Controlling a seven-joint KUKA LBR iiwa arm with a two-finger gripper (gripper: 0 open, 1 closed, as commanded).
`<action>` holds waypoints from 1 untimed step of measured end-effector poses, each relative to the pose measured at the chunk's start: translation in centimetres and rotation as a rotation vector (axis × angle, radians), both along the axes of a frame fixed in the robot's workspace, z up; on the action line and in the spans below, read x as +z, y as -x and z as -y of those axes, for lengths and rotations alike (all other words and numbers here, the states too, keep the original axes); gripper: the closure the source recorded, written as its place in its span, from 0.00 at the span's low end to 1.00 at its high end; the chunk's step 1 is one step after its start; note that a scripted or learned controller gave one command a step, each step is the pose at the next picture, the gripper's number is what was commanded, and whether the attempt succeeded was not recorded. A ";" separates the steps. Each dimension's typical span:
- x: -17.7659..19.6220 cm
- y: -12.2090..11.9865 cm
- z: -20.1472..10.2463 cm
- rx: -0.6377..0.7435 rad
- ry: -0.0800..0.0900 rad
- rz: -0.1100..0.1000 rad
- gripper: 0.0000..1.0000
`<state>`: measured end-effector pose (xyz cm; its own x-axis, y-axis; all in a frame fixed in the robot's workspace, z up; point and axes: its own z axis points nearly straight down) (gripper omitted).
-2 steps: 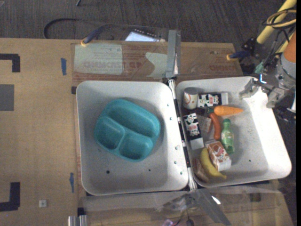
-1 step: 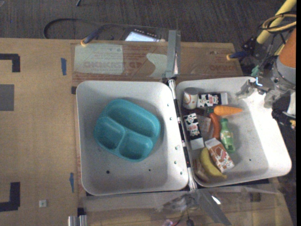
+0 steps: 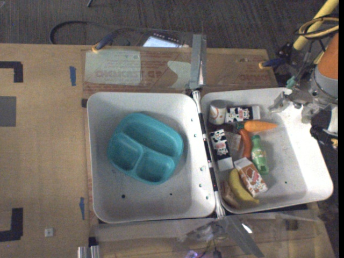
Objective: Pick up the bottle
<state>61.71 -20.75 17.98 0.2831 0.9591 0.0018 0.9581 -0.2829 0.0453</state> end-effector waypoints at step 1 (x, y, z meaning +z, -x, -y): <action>-0.1 0.2 -0.1 -0.011 0.003 0.011 0.00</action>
